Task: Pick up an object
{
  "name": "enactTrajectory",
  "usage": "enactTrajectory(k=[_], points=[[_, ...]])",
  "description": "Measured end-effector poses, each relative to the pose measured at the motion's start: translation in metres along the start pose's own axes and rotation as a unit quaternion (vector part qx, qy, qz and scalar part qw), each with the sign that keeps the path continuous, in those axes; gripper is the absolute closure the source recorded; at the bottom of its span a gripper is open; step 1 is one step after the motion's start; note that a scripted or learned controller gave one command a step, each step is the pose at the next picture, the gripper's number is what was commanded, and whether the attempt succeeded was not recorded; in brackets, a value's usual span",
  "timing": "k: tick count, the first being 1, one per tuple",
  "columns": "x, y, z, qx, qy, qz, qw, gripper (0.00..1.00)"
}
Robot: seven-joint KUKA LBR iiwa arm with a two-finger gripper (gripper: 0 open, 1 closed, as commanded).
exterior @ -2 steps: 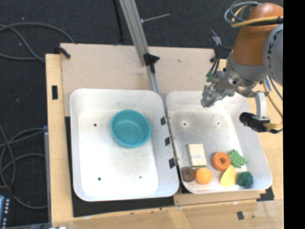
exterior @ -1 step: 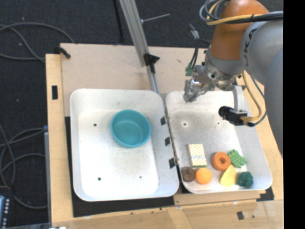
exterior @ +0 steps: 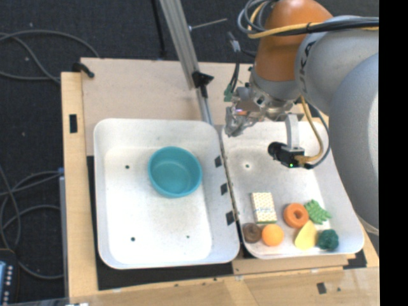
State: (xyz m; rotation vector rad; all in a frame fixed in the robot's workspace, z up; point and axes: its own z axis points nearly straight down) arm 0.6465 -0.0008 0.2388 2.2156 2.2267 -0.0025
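In the camera view the pincer point(exterior: 234, 125) hangs over the far corner of the right bin point(exterior: 331, 190), beside the divide to the left bin point(exterior: 115, 190); whether it is open or closed I cannot tell. The small objects, a cracker box point(exterior: 263, 207), an orange ring point(exterior: 296, 215) and an orange ball point(exterior: 273, 235), lie well apart from the pincer, toward the near edge. They are packed closely, so I judge a descent could push a neighbour or close on nothing.

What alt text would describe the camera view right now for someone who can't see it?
The arm's pincer hovers over the far left corner of the right bin, away from the small toy foods clustered at that bin's near edge. The left bin holds a teal bowl.
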Motion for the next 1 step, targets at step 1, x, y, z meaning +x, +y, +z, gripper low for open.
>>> enactTrajectory(k=[1], points=[[0.0497,0.0025,0.0019,-0.001,0.0,-0.001,1.0,1.0]])
